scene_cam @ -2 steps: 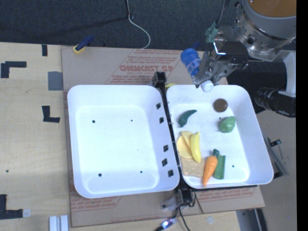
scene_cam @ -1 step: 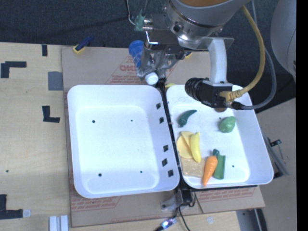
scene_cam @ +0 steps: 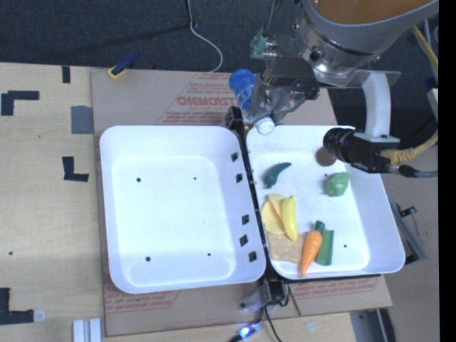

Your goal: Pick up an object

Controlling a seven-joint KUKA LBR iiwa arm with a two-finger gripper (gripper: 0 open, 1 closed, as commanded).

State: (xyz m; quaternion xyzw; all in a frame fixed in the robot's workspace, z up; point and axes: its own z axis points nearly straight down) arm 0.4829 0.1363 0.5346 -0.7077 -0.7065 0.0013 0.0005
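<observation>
Orange carrot (scene_cam: 310,251): nearest the camera in the right bin (scene_cam: 370,223), farthest from the pincer, leaning against the green block (scene_cam: 325,246). Crowded, so a poor first pick.
Yellow banana pieces (scene_cam: 282,216): well below the pincer, lying over a flat tan slab (scene_cam: 283,248). Touching each other; likely to slide if pinched as a pair.
Round green fruit (scene_cam: 336,184): below and right of the pincer, standing apart with white floor around it. Best candidate in my judgement: clear room for a finger on each side.
Dark green pepper (scene_cam: 277,173): just below the pincer, alone near the divider. Closest reach, but curved and low, so better taken across its narrow width.
Dark cylinder (scene_cam: 354,150): right of the pincer on a white bracket, over the bin's far right. Worth clearing on any sideways move.
Pincer (scene_cam: 265,123): over the far edge of the right bin beside the divider, under the grey wrist. Released or clenched, impossible to say from here; nothing visibly between its tips.
Blue object (scene_cam: 242,87): just beyond and left of the pincer, outside the bins on the cardboard.
Left bin (scene_cam: 114,191): off to the pincer's left, not the target side.
Advice: centre over one lone piece, drop straight, close only once low.
</observation>
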